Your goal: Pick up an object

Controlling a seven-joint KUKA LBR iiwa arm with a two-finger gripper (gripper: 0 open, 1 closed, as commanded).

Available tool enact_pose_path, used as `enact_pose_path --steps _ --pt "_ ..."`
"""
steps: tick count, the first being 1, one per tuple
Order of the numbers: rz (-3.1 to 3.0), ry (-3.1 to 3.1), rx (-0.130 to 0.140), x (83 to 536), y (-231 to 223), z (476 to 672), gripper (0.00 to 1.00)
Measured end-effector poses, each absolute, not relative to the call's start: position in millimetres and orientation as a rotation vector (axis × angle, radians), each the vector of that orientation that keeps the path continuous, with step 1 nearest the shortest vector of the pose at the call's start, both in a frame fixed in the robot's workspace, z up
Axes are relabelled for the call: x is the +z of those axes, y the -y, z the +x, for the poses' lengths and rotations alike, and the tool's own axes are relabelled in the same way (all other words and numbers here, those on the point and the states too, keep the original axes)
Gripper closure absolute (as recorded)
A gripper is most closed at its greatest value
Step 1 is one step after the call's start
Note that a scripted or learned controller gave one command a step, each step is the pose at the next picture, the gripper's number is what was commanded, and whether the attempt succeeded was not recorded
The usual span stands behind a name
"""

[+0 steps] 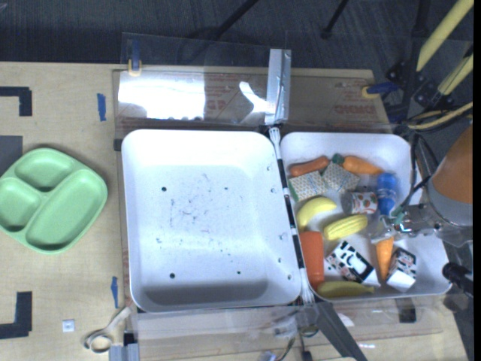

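Observation:
The right bin point(397, 144) holds a crowd of small objects. Among them are an orange sausage point(309, 166), a carrot point(359, 165), a blue bottle point(387, 189), a small can point(364, 201), a yellow lemon point(315, 209), a yellow corn cob point(345, 226), a red-orange cylinder point(313, 256), a black-and-white box point(352, 262), a smaller carrot point(384, 256) and a white carton point(403, 268). My gripper point(397, 224) reaches in from the right and hangs low over the bin's right side, just below the blue bottle and above the smaller carrot. Nothing visibly sits in it.
The left bin point(200, 138) lies beside the right one, with a thin divider between them. A green sectioned plate point(49, 198) rests on the bench at far left. A clear plastic panel point(195, 89) stands behind the bins. Scissors point(105, 335) lie at the front left.

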State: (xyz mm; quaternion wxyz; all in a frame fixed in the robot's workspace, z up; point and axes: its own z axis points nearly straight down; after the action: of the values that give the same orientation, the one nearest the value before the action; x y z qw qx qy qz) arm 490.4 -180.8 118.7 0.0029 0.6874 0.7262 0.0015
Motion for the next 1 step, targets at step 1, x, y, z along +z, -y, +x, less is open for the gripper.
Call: enact_pose_path --steps 1 --pt "2.309 -2.125 0.001 97.8 157.4 517.7 1.0"
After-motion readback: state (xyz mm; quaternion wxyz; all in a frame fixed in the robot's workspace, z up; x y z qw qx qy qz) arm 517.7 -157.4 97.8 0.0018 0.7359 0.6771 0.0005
